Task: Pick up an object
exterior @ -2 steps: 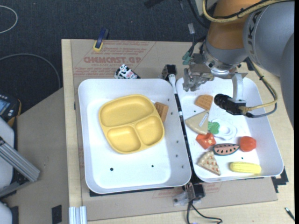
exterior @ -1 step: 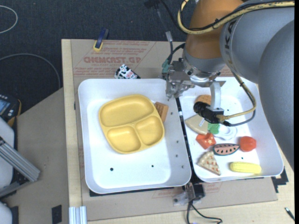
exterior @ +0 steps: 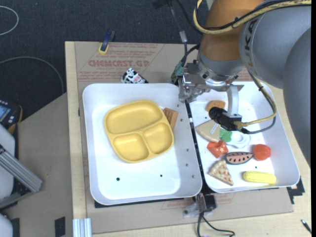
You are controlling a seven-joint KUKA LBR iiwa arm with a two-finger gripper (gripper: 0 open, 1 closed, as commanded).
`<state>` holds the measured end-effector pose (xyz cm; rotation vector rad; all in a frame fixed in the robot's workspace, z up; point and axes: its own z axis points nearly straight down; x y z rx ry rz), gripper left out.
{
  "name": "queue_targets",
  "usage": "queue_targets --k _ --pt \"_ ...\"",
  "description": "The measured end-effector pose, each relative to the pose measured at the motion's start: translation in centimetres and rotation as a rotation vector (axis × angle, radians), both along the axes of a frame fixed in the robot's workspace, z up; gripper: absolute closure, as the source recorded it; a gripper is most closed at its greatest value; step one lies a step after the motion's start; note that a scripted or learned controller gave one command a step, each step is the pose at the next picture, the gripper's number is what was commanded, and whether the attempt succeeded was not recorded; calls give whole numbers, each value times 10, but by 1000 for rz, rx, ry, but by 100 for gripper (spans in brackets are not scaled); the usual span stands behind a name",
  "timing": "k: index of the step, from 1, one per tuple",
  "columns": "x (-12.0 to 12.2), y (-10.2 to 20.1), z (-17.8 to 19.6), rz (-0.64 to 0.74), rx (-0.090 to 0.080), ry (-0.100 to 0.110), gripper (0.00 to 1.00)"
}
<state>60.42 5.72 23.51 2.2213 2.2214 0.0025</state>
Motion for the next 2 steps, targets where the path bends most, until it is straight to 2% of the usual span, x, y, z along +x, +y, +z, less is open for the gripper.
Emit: queue_targets --k 1,2 --pt "-6 -8 -4 -1 -1 4 100" --pt "8 3 -6 2 -1 -1 100"
